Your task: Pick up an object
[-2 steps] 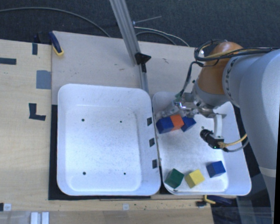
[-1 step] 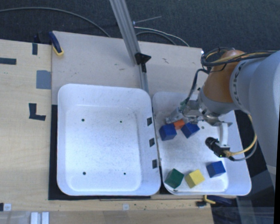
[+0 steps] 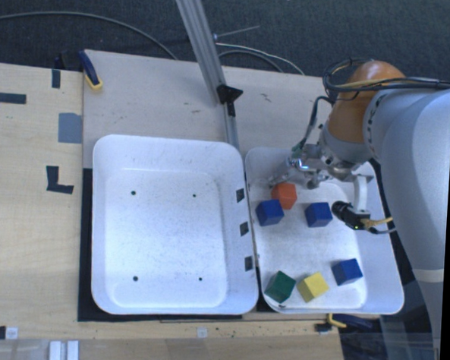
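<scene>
Just below the fingers, orange block.

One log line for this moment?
arm: over right bin | claw: above orange block | grasp: none seen | left bin: untouched

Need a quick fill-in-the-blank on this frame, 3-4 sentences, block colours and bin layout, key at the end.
1. All the blocks lie in the ____ bin as the camera sees it.
2. The number of blue blocks in that bin is ____.
3. The block touching the orange block is coloured ____.
4. Along the near edge, the yellow block sits between the blue block and the ____ block.

Missing words: right; three; blue; green
</scene>
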Motion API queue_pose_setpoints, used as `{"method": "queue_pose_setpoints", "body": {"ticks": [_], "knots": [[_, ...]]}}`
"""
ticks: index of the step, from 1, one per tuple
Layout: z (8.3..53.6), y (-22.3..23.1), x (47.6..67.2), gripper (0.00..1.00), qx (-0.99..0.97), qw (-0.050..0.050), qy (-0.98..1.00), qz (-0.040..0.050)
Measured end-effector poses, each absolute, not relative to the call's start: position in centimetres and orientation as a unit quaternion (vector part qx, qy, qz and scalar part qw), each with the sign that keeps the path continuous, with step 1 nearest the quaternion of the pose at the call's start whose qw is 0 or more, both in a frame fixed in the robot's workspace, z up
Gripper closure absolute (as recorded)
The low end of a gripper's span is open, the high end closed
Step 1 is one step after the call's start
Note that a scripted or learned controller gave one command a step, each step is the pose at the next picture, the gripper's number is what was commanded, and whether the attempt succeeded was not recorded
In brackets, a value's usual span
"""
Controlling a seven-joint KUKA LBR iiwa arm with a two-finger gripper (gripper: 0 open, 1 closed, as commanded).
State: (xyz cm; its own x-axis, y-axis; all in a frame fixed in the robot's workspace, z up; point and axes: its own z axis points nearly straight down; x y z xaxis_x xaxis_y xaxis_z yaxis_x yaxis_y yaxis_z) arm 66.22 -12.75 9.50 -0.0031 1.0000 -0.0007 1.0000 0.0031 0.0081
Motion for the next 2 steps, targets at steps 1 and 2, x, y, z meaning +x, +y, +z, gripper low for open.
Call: {"method": "queue_pose_setpoints", "body": {"ticks": [1,2], "knots": [[10.26,-9.55,63.37,0.00,0.706,-0.001,0.708,-0.0011],[11.13,-9.64,63.42,1.00,0.706,-0.001,0.708,-0.0012]]}}
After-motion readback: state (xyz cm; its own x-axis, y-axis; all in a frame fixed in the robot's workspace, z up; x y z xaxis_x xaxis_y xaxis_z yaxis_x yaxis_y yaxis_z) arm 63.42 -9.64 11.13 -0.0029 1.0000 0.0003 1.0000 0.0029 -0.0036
